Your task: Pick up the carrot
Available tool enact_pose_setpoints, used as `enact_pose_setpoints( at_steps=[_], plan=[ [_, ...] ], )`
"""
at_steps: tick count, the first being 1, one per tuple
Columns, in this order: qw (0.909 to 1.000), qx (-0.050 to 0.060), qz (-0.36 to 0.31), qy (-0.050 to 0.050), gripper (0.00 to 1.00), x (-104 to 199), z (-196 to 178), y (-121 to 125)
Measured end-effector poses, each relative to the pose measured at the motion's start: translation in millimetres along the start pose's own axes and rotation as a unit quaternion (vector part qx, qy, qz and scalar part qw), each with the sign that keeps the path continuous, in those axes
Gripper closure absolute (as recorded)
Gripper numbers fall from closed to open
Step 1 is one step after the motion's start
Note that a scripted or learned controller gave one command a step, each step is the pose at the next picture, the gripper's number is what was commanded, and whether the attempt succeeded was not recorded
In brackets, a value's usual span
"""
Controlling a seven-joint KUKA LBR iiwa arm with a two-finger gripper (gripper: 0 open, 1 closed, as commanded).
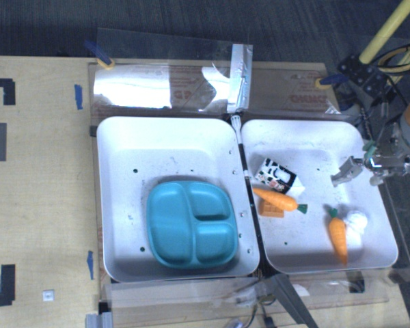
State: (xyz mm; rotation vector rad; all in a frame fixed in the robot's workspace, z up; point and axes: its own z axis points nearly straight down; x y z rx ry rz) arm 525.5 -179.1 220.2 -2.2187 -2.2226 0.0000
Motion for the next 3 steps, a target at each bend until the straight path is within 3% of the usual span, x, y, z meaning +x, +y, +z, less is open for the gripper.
enact_pose_setpoints(
  at_steps=[1, 2, 3],
  plan=[
    [0.9927, -0.004, -0.121, 0.002, 0.0, -34.9, 123.3, -27.1],
    [0.9928, -0.004, -0.119, 0.0, 1.0, -36.3, 114.2, -27.2],
    [0.9927, -0.003, -0.12, 0.002, 0.0, -35.0, 114.7, -27.5]
  ],
)
